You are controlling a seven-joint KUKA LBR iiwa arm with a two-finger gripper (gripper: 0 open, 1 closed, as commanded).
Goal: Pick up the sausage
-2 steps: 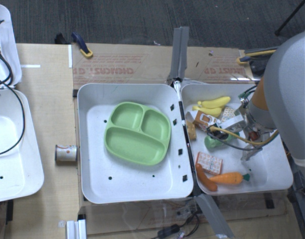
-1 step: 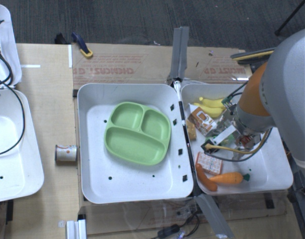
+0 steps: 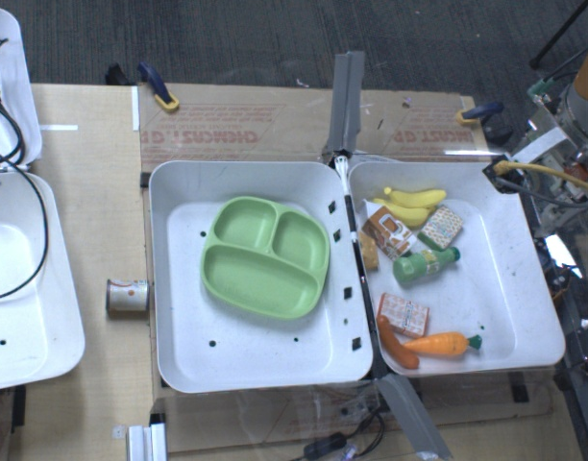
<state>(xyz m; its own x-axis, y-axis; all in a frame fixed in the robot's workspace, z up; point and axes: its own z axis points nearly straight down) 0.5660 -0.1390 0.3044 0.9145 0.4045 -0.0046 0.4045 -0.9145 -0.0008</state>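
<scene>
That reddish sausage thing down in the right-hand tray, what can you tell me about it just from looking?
The sausage is a small, reddish-orange toy link, smooth and slightly glossy, plastic by the look of it. It lies flat on the floor of the right bin, near the front left corner, angled from upper left to lower right. The carrot overlaps its lower end, and a small printed box sits just above it, touching or nearly so.

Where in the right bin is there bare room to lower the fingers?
The right white bin is bare along its right side, past the green bottle and orange toy carrot. Its left side is crowded: the reddish-brown sausage touches the carrot.
</scene>
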